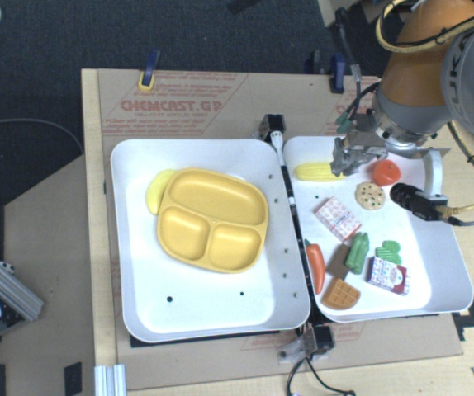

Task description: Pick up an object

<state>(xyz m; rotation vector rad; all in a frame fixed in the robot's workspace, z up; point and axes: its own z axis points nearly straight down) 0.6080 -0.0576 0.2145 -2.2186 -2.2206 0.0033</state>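
The waffle (341,294) lies nearest the camera, at the front edge of the right bin (447,291), and serves as the landmark. Just beside it on its left lies a carrot (315,266), stretched along the wall between the two bins. Just behind the waffle stand a brown piece (338,261) and a green vegetable (357,252), touching each other. To the waffle's right sits a small printed packet (388,275) with a green leafy piece (389,251) at its back edge. Further behind the waffle lies a pink patterned box (337,218), then a cookie (370,195) and a red tomato (386,172).

Far behind the waffle, at the back of the right bin, a yellow corn cob (313,172) lies on its side. The gripper (343,163) hangs low at the cob's right end, near or touching it. This looks like an approach to the cob as the thing to pick, yet I cannot tell whether the fingers are spread or closed, and nothing shows held between them. The toys are scattered loose in the bin, likely so that each can be reached from above.

Well to the waffle's left, the left bin (138,295) holds a yellow divided plate (212,219), resting partly over a yellow banana (157,191).
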